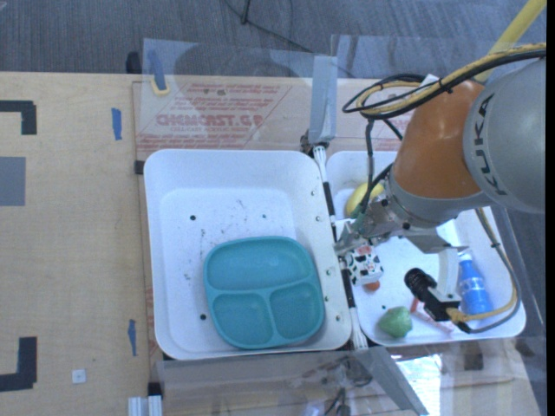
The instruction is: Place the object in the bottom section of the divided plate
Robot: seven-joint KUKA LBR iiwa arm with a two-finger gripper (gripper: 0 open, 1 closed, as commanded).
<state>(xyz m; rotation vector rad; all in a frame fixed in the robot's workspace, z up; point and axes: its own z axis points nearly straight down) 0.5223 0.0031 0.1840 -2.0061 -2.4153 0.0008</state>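
Divided plate (262,290) sits teal in left bin (173,189), large compartment toward far side, two small ones toward near edge. Candidate objects lie in right bin (507,323): small white-red item (368,268), green lump (396,321), blue bottle (473,288), yellow piece (357,199). Gripper (357,237) low over right bin's left wall, just above white-red item; claw state cannot tell, wrist blocks view. Risks: fingers catch bin wall so close by; crowded clutter invites wrong pick or miss; carried thing could land in wrong compartment.
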